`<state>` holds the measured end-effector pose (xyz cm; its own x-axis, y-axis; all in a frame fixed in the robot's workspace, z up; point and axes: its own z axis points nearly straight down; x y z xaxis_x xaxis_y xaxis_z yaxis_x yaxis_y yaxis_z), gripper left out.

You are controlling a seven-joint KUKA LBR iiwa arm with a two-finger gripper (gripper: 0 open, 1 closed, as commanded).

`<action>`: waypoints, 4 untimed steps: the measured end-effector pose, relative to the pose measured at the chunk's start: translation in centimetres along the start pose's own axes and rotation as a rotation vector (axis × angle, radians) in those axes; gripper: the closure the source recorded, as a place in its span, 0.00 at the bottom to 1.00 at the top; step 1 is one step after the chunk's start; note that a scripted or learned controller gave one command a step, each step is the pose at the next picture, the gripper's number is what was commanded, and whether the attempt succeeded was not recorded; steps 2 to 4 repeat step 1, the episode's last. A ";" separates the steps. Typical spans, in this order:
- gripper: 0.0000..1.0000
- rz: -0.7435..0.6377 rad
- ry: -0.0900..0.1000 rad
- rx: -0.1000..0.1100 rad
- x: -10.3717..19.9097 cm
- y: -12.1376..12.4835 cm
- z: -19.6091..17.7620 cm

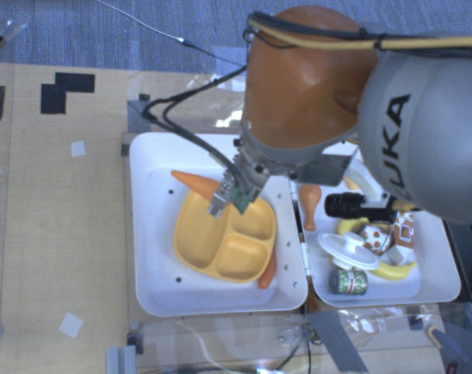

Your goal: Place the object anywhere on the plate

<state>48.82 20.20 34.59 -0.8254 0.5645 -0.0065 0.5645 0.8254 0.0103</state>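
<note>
Your carrot lies in the left bin, its thick end resting at the yellow plate's upper rim, just beside the pincer. A grab there could nudge it off the rim. Whether the pincer is open or closed you can't tell; the arm hides much.

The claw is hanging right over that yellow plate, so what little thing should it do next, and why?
Probably go back for an object. The gripper hangs over the yellow plate, and I see nothing between its fingers. One carrot lies at the plate's upper edge and another orange piece at its lower right edge, both seemingly resting in the left bin. Shifting towards the carrot looks the shortest move.
</note>
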 end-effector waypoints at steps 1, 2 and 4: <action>0.00 -0.001 0.001 0.002 0.0 0.0 0.1; 0.00 -0.001 0.001 0.002 0.0 0.0 0.1; 0.00 -0.001 0.001 0.002 0.0 0.0 0.1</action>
